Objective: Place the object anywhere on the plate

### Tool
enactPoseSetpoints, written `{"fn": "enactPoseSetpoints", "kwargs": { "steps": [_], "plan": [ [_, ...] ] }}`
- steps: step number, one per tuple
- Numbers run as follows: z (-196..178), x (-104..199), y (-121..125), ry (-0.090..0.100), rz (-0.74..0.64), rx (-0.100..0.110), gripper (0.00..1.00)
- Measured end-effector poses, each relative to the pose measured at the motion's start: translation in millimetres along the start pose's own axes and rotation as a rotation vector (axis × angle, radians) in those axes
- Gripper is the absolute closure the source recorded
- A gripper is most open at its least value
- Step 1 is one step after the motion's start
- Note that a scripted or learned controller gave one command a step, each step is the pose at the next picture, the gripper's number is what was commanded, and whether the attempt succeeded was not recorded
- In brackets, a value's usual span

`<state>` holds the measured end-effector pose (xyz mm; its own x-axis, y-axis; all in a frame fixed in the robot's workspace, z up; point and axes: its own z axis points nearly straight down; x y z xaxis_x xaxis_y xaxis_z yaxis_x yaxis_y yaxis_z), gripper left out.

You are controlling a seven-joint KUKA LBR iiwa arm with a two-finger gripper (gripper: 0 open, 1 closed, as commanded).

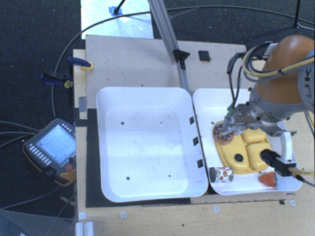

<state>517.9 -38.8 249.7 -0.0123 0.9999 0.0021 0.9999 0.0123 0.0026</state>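
At the near edge of the right-hand shallow white bin (295, 185) lie a small red rounded object (268, 180) and, toward the bin's near left corner, a small cup with a red-and-white pattern (221, 174) tipped on its side. Just beyond them sits the yellow sectioned plastic plate (244, 154). A round brown ring-shaped object with a pale centre (224, 134) rests at the plate's far left corner, touching its rim. The tool (229, 126) hangs right over that object; whether it is open or closed cannot be told. The left-hand shallow white bin (147, 141) lies alongside on the pale wooden tabletop (133, 63).
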Motion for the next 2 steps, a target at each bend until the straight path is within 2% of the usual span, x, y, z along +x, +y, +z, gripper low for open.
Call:
{"fn": "enactPoseSetpoints", "kwargs": {
  "steps": [2],
  "plan": [
    [27.6,114.5,27.3,-0.001,0.003,0.001,1.00]
  ]
}}
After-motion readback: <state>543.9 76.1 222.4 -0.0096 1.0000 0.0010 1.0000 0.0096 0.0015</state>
